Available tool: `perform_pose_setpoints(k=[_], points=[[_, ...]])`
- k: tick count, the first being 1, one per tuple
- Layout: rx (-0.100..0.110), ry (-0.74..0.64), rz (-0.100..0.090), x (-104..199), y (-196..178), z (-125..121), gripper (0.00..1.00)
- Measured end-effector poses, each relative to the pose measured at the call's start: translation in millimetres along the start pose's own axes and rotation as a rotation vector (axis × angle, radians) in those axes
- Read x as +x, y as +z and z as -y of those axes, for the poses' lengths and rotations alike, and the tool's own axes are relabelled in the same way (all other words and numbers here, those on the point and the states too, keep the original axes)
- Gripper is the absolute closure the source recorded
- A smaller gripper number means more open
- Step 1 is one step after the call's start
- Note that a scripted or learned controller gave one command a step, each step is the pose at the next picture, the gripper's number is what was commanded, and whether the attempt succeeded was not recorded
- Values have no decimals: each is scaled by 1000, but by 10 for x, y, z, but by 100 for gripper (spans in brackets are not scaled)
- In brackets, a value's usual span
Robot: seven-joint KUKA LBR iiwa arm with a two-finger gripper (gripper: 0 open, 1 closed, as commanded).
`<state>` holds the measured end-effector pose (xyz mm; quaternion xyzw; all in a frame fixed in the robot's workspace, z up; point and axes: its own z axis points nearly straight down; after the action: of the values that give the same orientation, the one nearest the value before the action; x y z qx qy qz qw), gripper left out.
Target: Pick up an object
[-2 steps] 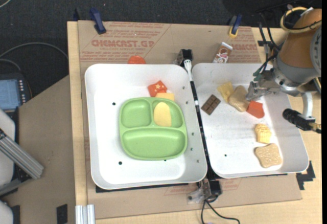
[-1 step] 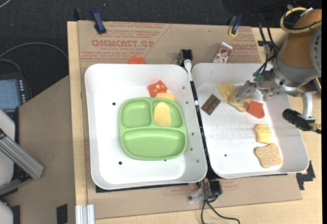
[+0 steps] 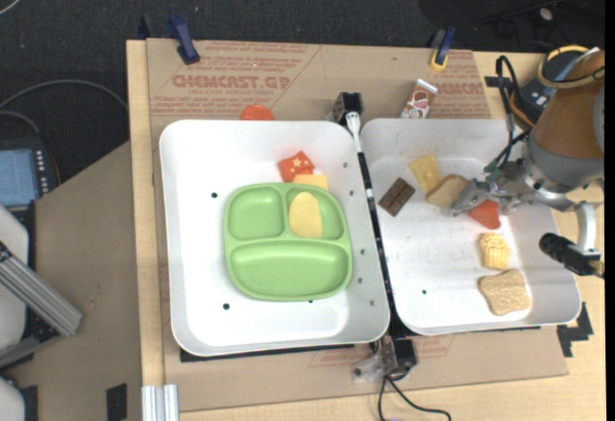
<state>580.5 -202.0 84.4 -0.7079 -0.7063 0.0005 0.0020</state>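
My gripper (image 3: 478, 197) reaches in from the right and hangs low over the upper middle of the right bin (image 3: 432, 309). A red piece (image 3: 488, 214) lies right under its tip, partly covered by it. A tan bread-like piece (image 3: 445, 190) sits just left of the tip, with a pale yellow wedge (image 3: 424, 169) behind it. A brown chocolate bar (image 3: 396, 196) lies near the bin's left wall. Nearer the front right are a yellow ridged piece (image 3: 494, 251) and a slice of toast (image 3: 504, 292).
The left bin (image 3: 192, 246) holds a green divided plate (image 3: 286, 270) with a yellow item (image 3: 306, 214) in its upper right compartment. A red block with a star (image 3: 297, 165) lies behind the plate. A small carton (image 3: 418, 100) and an orange object (image 3: 256, 112) lie on the cardboard beyond the bins.
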Motion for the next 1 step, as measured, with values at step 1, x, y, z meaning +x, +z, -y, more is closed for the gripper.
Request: perform_pose_setpoints(k=[1], points=[[-5,-1,2,4,-112,-17,100]])
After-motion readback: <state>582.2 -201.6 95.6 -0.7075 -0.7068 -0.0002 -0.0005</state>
